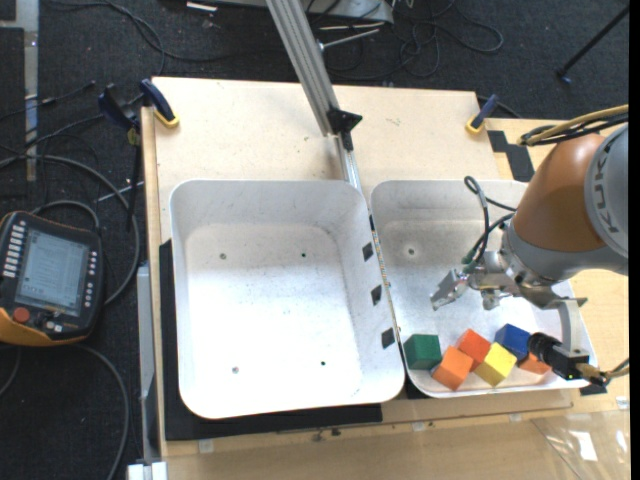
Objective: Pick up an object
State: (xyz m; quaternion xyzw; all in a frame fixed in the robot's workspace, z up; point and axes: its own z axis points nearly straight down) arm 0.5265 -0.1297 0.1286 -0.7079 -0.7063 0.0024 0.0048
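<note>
Several small cubes lie along the front edge of the right bin [420,218]: a green cube [422,349], an orange cube [455,368], a red-orange cube [474,345], a yellow cube [495,365] and a blue cube [513,339]. Another orange piece [535,366] lies by the bin's right front corner. My gripper [468,293] hangs over the middle of this bin, just behind the cubes and apart from them. It is open, and nothing sits between its fingers. The grey and orange arm [575,203] covers the bin's right side.
The left bin [200,208] stands beside the right one, sharing a raised middle wall [378,268]. An aluminium rail [305,53] slants down to the bins' back edge. A teach pendant [50,278] and cables lie on the floor at left.
</note>
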